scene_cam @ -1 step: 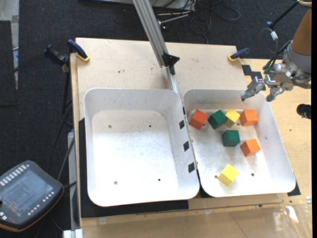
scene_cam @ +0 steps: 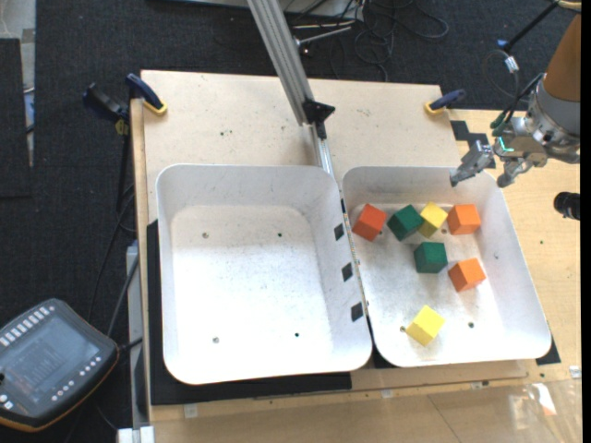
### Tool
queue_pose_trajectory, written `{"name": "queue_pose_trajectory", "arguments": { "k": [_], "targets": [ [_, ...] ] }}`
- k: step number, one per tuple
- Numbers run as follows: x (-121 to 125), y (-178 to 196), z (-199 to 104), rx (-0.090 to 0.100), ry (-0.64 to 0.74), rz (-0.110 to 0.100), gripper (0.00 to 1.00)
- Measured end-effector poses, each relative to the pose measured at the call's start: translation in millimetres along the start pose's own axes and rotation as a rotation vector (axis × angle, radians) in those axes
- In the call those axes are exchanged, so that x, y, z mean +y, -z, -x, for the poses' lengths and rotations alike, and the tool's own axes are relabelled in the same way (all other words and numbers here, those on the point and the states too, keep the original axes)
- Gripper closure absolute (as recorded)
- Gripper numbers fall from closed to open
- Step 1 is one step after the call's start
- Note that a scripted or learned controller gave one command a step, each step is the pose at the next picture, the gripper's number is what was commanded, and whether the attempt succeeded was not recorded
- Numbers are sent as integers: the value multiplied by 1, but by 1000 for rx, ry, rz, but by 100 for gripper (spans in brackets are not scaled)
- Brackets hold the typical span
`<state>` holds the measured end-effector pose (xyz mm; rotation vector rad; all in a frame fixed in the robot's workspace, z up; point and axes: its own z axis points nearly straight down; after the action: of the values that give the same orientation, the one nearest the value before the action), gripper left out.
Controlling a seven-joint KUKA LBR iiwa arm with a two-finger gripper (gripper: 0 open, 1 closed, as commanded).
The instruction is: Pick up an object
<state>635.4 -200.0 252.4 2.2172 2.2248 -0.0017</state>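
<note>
While nothing sits between the fingers, progress: not yet begun, grasp and lift both left.
Bench (scene_cam: 231,118): pale board, clamps at 10 and 2 o'clock corners, dark carpet and cables beyond.
Left bin (scene_cam: 185,192): white, speckled.
Right bin (scene_cam: 517,312): white, seven cubes inside.
Arm (scene_cam: 565,72): entering from 3 o'clock, hanging above the right bin's 1 o'clock corner.
Pendant (scene_cam: 46,363): at 8 o'clock on the floor.
Gripper (scene_cam: 489,169): released, fingers spread, holding nothing.
Nearest cube: orange cube (scene_cam: 464,218), at 7 o'clock of the claw, beside yellow cube (scene_cam: 433,218).
</note>
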Motion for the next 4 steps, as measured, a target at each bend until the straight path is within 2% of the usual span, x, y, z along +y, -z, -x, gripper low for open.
{"name": "queue_pose_trajectory", "arguments": {
  "k": [1,2,3,4],
  "targets": [
    [3,-62,5,2,-4,-5,0],
    [10,-107,2,1,0,-2,0],
    [15,-131,3,-6,-2,20,0],
    [16,-122,3,-8,0,22,100]
  ]
}}
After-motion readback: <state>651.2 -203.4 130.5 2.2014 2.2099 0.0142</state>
